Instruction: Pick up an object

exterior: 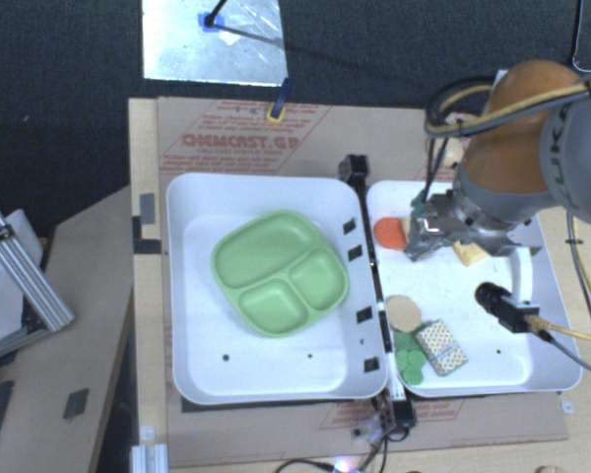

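Observation:
My gripper [421, 236] hangs low in the right bin [492, 368], near its upper left part. An orange-red round piece [390, 232] lies just left of it, close to the bin's left wall. A pale yellow block [468, 253] lies just right of the gripper, partly hidden under the wrist. Further toward the front lie a tan disc [404, 312], a green round piece [409, 359] and a small patterned box [441, 347].
The left bin [192, 363] holds a green divided plate [280, 273]. A black divider with clips [366, 264] runs between the bins. The grey and orange arm [532, 136] covers the right bin's upper right. A black cable connector [502, 305] hangs over the right bin.

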{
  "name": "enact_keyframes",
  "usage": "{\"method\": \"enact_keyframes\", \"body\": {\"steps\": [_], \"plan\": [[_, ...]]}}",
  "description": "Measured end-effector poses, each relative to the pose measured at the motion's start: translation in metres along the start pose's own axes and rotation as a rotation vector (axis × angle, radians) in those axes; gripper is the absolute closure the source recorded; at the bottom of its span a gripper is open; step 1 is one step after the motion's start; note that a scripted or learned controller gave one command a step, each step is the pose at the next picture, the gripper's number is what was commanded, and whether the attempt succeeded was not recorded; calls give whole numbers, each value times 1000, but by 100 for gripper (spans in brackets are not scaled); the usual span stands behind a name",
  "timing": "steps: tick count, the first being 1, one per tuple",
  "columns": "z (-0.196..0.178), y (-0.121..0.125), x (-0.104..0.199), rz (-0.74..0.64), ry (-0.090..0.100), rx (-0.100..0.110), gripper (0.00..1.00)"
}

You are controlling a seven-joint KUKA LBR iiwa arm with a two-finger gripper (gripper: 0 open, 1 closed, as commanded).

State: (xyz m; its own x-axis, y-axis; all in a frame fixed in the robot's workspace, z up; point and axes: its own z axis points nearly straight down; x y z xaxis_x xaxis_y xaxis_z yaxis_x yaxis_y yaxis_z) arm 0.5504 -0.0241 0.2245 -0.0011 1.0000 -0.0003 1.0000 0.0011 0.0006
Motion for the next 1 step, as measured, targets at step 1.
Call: {"method": "enact_keyframes", "body": {"steps": [1], "plan": [[2, 9, 18, -6, 1, -2, 100]]}}
